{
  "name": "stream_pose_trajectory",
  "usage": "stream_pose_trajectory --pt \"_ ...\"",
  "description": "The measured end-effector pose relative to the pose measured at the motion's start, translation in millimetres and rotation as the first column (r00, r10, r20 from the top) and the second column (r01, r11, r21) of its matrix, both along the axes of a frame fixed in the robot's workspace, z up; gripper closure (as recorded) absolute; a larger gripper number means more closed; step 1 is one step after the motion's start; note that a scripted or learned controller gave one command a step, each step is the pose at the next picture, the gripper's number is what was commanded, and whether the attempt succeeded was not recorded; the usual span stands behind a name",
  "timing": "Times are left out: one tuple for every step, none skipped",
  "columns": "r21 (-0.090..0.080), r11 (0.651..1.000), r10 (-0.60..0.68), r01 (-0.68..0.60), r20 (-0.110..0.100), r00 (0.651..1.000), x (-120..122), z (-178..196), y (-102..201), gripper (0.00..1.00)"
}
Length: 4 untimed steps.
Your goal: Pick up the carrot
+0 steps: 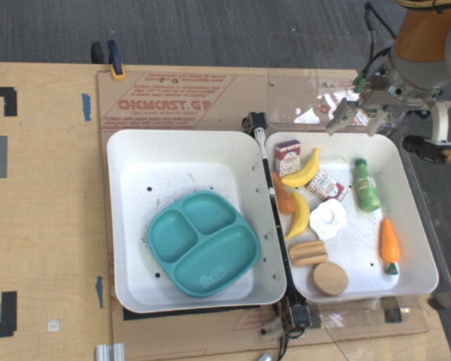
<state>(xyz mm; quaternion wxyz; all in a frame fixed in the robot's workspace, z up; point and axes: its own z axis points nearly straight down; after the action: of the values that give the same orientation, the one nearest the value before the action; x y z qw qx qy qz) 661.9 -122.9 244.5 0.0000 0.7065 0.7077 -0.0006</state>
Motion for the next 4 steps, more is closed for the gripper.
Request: stream_pose_trajectory --pt "0.003 0.976 0.216 -0.216 -0.007 0.976 4 -80 12 0.00" --pt "-0.016 0.986 0.165 -0.165 0.015 0.986 -19 48 -101 0.00" --pt "0.007 0.976 0.216 -0.216 -0.012 0.976 -14 -106 -99 0.00" --pt "0.003 0.929 0.369 -0.370 0.008 0.929 -66 -150 -96 0.00"
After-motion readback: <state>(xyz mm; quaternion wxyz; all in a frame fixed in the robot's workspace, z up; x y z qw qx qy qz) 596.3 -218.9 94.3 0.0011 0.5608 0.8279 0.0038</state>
